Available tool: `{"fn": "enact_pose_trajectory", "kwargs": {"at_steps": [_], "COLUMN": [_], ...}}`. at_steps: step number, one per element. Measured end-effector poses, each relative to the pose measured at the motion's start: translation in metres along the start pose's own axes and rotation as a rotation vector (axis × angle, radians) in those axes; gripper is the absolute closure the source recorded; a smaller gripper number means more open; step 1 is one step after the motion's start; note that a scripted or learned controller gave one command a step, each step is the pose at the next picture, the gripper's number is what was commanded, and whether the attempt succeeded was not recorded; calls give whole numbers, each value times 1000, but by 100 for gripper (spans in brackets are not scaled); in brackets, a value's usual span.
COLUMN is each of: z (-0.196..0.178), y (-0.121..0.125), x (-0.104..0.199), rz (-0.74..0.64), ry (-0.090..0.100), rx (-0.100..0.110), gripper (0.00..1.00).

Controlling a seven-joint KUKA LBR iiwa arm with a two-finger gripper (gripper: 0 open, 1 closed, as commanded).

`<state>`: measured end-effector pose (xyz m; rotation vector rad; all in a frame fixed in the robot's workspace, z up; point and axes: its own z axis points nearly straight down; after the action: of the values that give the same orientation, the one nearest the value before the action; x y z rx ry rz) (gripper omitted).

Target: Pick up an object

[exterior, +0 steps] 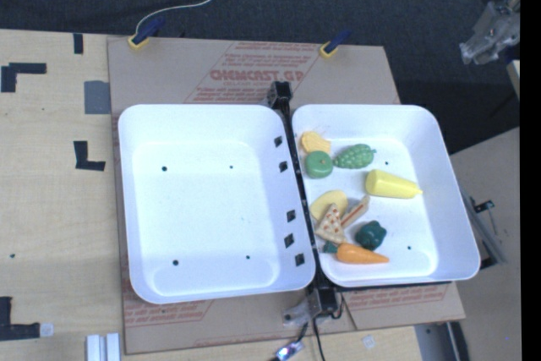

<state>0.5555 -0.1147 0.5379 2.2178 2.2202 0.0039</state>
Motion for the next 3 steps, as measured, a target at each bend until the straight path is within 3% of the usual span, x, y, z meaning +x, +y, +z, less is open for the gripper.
{"fn": "enact_pose_trajectory", "kwargs": {"at_steps": [1,2,3], "z": [2,3,242], "y": [-47,-62,-62], "x": [9,-45,-50], "rz": [-1,5,2], "ry": [1,-1,4], "rx": [5,5,20], "gripper": [100,100,100]}}
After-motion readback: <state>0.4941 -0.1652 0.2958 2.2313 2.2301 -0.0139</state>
